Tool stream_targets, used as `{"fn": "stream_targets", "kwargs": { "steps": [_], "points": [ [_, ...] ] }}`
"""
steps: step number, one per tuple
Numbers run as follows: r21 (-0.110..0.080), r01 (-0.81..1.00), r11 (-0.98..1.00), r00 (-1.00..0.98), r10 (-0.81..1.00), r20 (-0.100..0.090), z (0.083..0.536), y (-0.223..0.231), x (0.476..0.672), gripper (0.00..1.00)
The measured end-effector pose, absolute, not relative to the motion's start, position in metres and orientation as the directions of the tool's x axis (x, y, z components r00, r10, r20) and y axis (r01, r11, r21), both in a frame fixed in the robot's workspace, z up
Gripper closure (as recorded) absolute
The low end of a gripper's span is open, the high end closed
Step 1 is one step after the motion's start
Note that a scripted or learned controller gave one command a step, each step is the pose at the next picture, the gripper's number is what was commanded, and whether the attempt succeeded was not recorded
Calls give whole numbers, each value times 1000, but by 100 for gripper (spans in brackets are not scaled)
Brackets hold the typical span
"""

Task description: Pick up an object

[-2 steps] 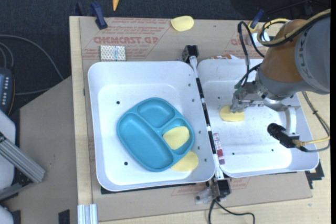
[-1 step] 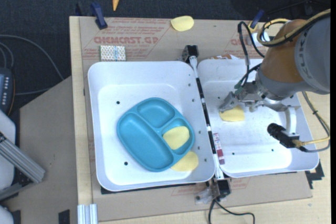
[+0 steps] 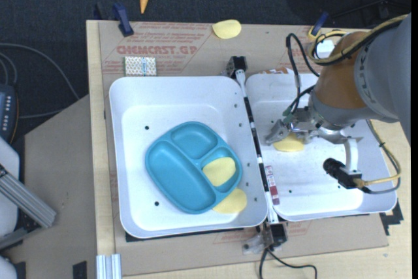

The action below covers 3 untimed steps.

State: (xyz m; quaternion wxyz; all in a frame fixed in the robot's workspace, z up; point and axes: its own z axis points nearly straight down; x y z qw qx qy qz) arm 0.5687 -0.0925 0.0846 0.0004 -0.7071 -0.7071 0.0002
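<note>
My pincer is down at the yellow piece — grip I cannot tell — lifting remains.

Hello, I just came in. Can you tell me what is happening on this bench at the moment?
A grey robot arm with an orange band reaches into the right bin. Its end effector is down just above a yellow piece on that bin's floor, apparently trying to pick it up. The left bin holds a blue divided plate, with one yellow piece in its compartment and another beside its edge.
</note>
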Motion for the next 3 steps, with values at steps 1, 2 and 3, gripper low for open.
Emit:
{"fn": "stream_targets", "kwargs": {
  "steps": [1, 2, 3],
  "points": [
    [7, 1000, 0, 0, 1000, 0, 97, -92, 571, 100],
    [6, 1000, 0, 0, 1000, 0, 97, -92, 571, 0],
    [-2, 1000, 0, 0, 1000, 0, 84, -95, 567, 0]
  ]
}}
